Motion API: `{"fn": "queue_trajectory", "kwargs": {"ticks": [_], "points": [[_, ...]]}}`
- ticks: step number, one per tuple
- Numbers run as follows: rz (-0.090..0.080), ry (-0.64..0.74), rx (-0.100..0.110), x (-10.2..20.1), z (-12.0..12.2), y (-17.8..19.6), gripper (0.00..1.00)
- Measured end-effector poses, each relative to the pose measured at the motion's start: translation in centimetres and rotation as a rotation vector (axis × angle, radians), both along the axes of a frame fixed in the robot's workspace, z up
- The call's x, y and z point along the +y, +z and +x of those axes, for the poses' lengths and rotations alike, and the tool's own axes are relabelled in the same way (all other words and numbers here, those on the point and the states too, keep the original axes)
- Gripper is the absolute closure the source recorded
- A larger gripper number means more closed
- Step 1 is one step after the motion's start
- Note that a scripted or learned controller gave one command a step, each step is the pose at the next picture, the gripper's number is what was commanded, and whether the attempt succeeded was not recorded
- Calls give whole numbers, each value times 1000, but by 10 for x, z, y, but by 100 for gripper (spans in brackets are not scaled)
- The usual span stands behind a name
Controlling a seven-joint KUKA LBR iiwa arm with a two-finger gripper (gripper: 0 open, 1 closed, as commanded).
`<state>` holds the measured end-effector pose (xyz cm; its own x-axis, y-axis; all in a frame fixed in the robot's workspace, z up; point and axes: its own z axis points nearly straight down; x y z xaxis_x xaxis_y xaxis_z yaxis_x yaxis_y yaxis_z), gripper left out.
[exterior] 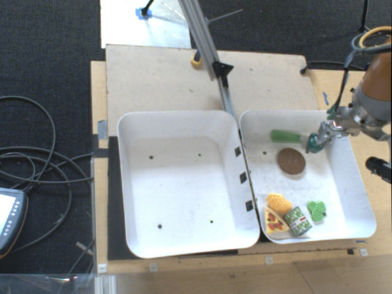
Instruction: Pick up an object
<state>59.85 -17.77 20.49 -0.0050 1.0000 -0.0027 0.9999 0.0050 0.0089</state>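
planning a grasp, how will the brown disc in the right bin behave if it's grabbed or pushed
The brown disc lies flat on the floor of the right bin, so it would probably slide rather than roll or tip. It looks thin and low, so fingers may struggle to get around its edge. It seems rigid and probably light.

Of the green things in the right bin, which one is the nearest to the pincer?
The long green stick at the far side of the right bin; its end reaches the pincer. The small green block and the green can lie at the near edge.

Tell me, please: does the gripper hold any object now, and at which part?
It cannot be told. The gripper is at the right end of the green object in the right bin, but a hold is not visible.
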Motion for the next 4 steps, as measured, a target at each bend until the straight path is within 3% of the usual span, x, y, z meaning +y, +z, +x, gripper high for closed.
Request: {"fn": "queue_trajectory", "kwargs": {"ticks": [1, 4], "points": [[1, 1, 2, 0, 2, 44, 100], [5, 6, 8, 150, -2, 26, 100]]}}
